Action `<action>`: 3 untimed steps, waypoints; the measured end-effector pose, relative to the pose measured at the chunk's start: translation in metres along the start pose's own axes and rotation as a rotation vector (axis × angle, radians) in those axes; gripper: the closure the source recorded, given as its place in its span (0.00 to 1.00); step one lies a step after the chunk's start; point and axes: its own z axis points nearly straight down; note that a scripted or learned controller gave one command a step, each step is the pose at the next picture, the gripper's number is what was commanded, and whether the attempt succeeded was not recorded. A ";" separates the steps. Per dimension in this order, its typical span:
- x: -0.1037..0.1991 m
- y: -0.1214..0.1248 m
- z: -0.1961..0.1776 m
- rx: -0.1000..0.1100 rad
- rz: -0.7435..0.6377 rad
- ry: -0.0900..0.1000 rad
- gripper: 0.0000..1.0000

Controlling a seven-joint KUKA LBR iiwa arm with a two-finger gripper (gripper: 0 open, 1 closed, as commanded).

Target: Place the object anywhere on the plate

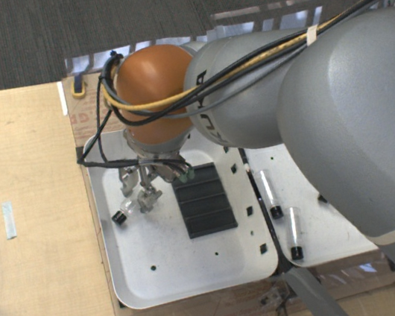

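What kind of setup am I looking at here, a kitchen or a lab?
Likely a robotics lab bench: a grey arm trailing loose cables reaches over two shallow white bins, with a black ridged plate and markers inside.

The arm [337, 91] looks like smooth grey painted metal with a soft sheen, its orange band [151, 89] glossy. The bins [173, 279] are smooth white plastic. The ribbed black block [205, 201] looks matt. The bench [31, 221] is pale, matt wood.

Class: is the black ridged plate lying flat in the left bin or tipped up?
Flat. The black ridged plate rests on the left bin floor, its whole ribbed top facing the camera.
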 end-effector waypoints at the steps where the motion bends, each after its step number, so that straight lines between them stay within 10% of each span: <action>1: -0.022 -0.014 -0.001 0.000 0.185 -0.003 1.00; 2: -0.001 0.000 -0.001 0.000 -0.209 -0.001 1.00; 3: -0.028 -0.017 -0.070 0.000 -0.072 -0.003 1.00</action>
